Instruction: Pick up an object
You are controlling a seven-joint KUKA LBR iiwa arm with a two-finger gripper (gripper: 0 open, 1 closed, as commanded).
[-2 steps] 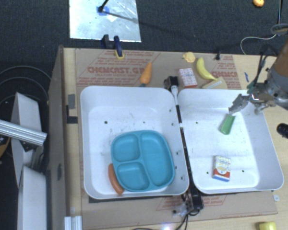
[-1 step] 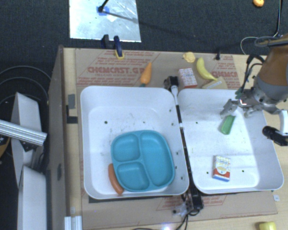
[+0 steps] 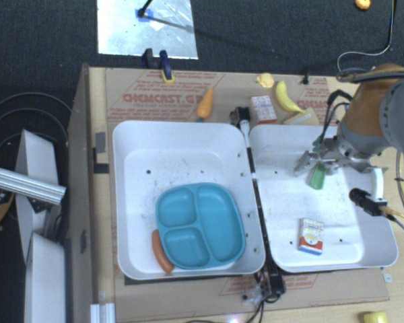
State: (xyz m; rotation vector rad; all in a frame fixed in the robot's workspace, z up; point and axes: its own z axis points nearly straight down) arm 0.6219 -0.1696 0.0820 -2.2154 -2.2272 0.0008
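We had the counter point(image 3: 168, 89) carrying two white bins side by side, and we took them in from the big things down. The left bin point(image 3: 141, 147) held a blue divided plate point(image 3: 200, 225) with a sausage point(image 3: 161, 251) lying along its lower-left edge, against the bin wall. The right bin point(image 3: 283, 147) was where the action was: our grey arm point(image 3: 380, 116) reached in from the right, its jaws point(image 3: 318, 163) sitting over the upper middle of that bin.

Right there, at the jaws, we saw a small green bottle-like object point(image 3: 317, 177), poking out just below the metal fingers point(image 3: 303, 161), its long axis running roughly up-and-down in the camera view. It sat so close that it was touching or nearly touching the fingers, but we could not tell whether the jaws were closed on it or merely spread above it. That was the relation everything hung on: the green piece lay just below the jaws, not off to a side.

Further down the same bin, well apart from the jaws, lay a small carton point(image 3: 311, 236) with red and blue print. Behind the bins on the counter we spotted a banana point(image 3: 286, 97), a carrot point(image 3: 205, 103) and a little box point(image 3: 263, 109). We judged the grasp as under way, not proven.
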